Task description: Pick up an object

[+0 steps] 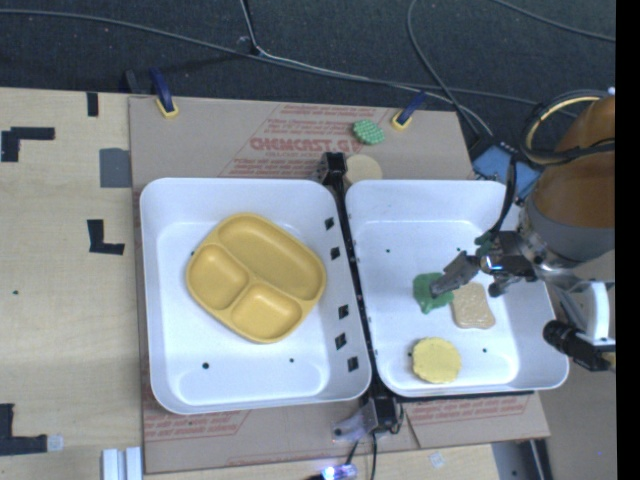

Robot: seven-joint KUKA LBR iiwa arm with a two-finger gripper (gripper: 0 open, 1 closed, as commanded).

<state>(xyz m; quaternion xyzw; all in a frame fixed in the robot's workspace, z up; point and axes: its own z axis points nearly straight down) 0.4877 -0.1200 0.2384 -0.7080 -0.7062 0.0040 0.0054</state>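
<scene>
In the right bin (400, 228) lie three small items: a green piece (430, 295), a beige toast-shaped piece (473, 310) and a round yellow piece (436, 360). My gripper (470, 284) hangs low over the bin's right half, reaching in from the right. It is open. One dark finger (450, 279) slants down-left, with its tip at the green piece. The other finger (500, 282) sits just right of the beige piece's top edge. Nothing is held between them.
The left bin (165, 268) holds a yellow divided plate (256, 277). A row of black clips (345, 288) marks the wall between the bins. A green-topped object (368, 131) and two blue-yellow clamps (163, 94) sit on the cardboard behind. Cables run across the dark floor at the back.
</scene>
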